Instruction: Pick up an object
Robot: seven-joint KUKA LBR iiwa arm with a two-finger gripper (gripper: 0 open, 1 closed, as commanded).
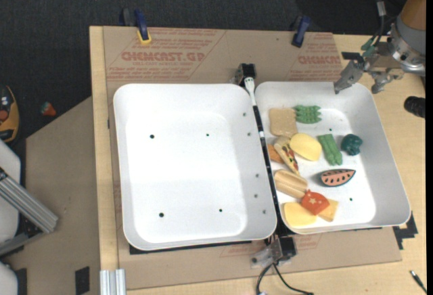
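You have two shallow white bins side by side on the table [203, 266], which is covered by a brown sheet printed in red with "CHEMCAST GP"; the smaller print is not legible. The left bin [186, 165] is the bigger one in view. The right bin [379, 151] holds a heap of toy food: a tan bread slice [282, 121], a hot dog bun [289, 183], a yellow wedge [298, 214] near the front rim, a yellow lemon-like piece [306, 147], a watermelon slice [336, 177], a red piece [314, 201] resting on the wedge, a green pea pod [330, 149], a bunch of green beans [307, 114] and a dark green broccoli floret [351, 145]. Your hand [360, 82] hangs above the right bin's far rim, fingers spread apart with nothing between them, well apart from the food.
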